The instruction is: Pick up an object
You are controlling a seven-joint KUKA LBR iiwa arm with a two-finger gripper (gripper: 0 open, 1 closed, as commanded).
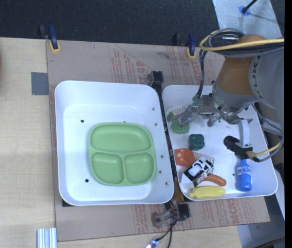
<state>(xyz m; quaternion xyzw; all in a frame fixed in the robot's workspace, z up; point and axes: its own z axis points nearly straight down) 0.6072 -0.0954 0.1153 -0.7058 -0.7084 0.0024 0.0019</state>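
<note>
Claw [183, 117] hangs low at the upper left of the right bin [267, 186], over what may be a green-and-white toy [177, 120]; whether it is wide or narrow I cannot tell. A dark green block [196, 140] sits just below it, an orange piece [185, 156] further below. Crowding by the bin wall could spoil the pick.

A grey arm [270, 76] is seen, its rounded casing matte and smooth. Above the wrist an orange band [237, 76] is wrapped around it, domed at the top. Yellow and black cables [233, 41] are looped over the band, and a further yellow cable [271, 150] is trailed lower down beside a black fitting [237, 146]. Below the band a metal-grey hand [187, 115] is mounted, built of small angular plates and brackets, with detail too fine to be made out
</note>
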